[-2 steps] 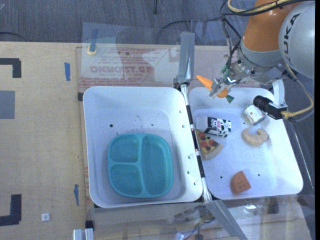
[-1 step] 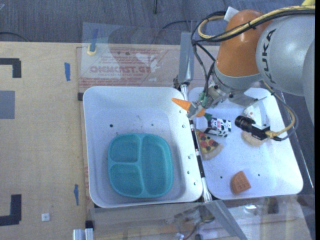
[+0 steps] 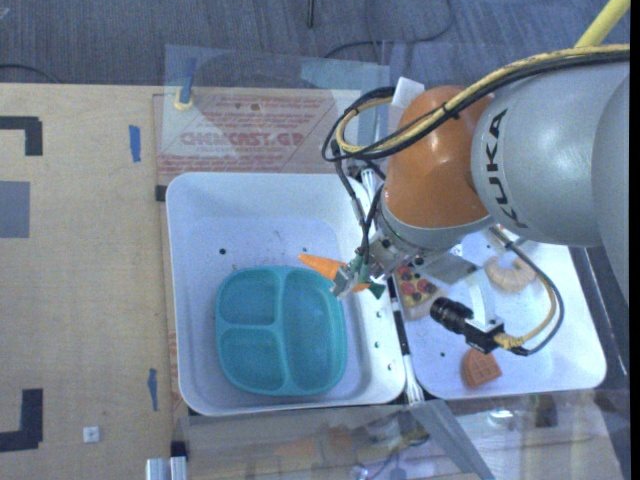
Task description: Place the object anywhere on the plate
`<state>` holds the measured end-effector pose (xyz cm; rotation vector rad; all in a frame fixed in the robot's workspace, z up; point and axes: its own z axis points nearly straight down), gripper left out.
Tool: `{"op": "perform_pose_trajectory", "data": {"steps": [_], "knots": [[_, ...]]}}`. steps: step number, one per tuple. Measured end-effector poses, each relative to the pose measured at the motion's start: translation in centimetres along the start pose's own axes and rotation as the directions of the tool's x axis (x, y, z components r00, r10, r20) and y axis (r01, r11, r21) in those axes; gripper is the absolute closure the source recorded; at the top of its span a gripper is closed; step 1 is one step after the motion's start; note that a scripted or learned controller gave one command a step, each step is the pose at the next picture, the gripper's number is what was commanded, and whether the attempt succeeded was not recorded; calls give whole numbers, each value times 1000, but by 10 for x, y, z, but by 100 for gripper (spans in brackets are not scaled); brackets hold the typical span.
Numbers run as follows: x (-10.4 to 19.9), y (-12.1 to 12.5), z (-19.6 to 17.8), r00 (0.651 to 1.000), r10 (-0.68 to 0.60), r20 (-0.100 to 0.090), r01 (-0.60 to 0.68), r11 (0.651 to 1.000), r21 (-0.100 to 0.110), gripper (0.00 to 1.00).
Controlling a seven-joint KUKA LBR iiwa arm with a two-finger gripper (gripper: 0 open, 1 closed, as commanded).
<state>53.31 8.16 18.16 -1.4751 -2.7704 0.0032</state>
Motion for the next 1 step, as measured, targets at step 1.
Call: {"op": "perform_pose_trajectory", "data": {"steps": [1], "knots": [[-1, -1, 0, 1000, 3, 0, -3, 1000, -1, 0]]}}
